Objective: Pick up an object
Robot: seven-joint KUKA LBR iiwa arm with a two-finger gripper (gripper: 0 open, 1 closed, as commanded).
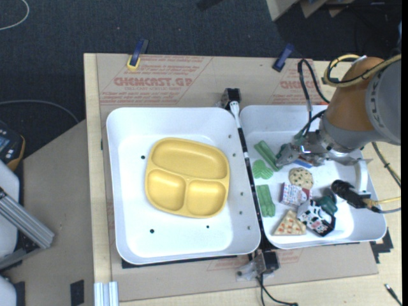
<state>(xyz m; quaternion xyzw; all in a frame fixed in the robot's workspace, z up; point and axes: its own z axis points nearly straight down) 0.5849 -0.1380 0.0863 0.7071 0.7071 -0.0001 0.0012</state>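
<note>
From above, the left bin (127, 190) holds a smooth yellow three-compartment tray (187, 176). The right bin (376, 225) holds green pieces (263, 171), a round speckled cookie (300, 176), a triangular pizza slice (289, 224) and a black-and-white toy (317, 220). The gripper (294, 150) hovers above the cookie, finger state unclear.

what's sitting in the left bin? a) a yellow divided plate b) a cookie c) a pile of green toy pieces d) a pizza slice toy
a: the yellow divided plate lies alone in the left bin, while the green pieces, the pizza slice and the cookie all lie in the right bin.
</note>
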